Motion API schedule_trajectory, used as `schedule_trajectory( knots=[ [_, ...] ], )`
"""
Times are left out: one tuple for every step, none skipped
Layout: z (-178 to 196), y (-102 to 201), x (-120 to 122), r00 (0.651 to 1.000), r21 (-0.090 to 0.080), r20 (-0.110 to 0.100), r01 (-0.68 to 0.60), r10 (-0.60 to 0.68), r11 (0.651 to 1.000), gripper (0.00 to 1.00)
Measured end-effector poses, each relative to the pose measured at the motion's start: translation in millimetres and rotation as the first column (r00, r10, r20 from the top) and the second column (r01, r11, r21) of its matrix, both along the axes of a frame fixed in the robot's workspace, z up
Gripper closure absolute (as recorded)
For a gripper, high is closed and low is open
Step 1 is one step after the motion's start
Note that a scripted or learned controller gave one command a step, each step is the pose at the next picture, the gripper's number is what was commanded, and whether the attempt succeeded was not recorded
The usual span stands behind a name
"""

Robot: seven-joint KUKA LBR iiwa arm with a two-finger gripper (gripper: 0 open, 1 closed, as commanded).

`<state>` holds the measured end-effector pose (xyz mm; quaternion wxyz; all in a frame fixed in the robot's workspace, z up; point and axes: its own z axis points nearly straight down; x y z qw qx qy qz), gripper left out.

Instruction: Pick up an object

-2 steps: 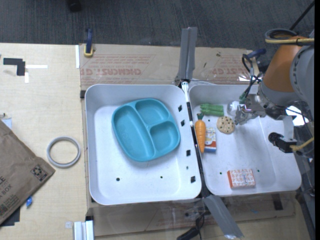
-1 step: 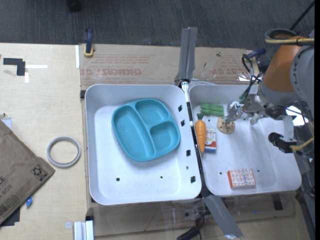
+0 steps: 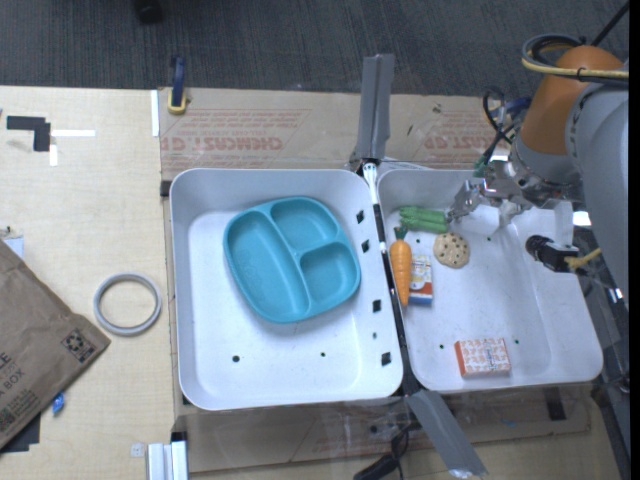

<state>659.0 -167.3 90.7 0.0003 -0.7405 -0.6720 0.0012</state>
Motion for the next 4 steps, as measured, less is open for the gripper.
schedule_trajectory(
  knots=[
    [-0.5,38.4,-45.1,0.996,0.001,-0.001,-0.089,0.089,0.996,0.0],
    [12.1,36.2,-42.2,0.996,-0.003,0.006,-0.09,0.09,0.996,1.0],
    [53.6,35.3,-99.5,1.0,0.002,-0.003,-0.003,0.003,1.0,1.0],
    [53.5,35.4,-99.5,1.0,0.002,-0.003,-0.002,0.002,1.0,0.0]
  ],
)
